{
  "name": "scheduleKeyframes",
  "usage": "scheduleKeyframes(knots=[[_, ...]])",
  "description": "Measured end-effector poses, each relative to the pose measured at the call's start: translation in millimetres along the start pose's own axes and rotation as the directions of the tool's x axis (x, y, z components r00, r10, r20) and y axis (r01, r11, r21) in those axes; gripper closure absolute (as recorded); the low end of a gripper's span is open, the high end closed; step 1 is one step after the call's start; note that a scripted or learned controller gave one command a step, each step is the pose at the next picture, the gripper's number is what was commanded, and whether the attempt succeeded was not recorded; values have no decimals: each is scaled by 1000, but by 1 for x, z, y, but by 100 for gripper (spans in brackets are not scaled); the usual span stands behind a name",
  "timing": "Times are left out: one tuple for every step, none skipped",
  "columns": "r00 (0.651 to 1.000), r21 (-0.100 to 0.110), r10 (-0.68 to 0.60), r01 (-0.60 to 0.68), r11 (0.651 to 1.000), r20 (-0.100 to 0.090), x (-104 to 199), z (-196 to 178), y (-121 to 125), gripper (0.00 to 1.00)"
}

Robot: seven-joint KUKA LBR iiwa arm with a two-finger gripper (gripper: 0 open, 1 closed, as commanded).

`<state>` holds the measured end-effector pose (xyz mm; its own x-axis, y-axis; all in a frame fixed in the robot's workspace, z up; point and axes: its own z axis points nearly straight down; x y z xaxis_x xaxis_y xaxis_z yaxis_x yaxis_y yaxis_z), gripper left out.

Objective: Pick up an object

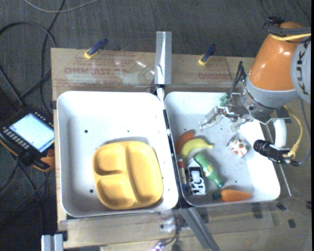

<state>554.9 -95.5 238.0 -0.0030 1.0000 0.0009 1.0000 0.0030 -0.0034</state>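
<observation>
Yellow tray point(128, 173) — white bins point(73, 109) — green bottle point(209, 170).

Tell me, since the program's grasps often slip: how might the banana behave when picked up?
The banana looks smooth and curved, so it may slip or pivot sideways. It lies against the green bottle, so a push would likely nudge that. Probably a light plastic toy.
</observation>
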Motion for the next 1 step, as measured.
scheduleKeyframes(knots=[[991, -2, -137, 137, 991, 4, -15, -18, 75, 0]])
